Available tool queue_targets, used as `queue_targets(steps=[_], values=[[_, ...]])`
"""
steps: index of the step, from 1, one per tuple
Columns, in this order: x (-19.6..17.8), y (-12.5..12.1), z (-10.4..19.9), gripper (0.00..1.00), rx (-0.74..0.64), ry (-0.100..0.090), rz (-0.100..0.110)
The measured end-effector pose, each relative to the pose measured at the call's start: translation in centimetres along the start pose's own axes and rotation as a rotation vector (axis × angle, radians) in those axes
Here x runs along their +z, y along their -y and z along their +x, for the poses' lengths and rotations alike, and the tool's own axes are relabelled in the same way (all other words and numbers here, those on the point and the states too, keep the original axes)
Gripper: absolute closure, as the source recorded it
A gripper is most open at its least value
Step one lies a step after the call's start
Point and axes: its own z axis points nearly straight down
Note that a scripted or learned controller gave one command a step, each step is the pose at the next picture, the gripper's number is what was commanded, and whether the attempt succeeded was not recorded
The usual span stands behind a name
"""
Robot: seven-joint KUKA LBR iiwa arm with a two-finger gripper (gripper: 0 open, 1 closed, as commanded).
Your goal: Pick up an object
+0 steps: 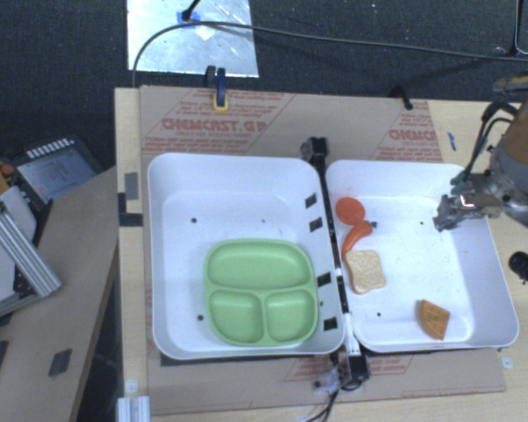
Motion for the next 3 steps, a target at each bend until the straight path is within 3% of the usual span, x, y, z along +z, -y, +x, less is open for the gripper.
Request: queue_targets(steps=[3], values=[[0.6, -1.7, 17.4, 1.00, -0.005, -0.003, 0.003]])
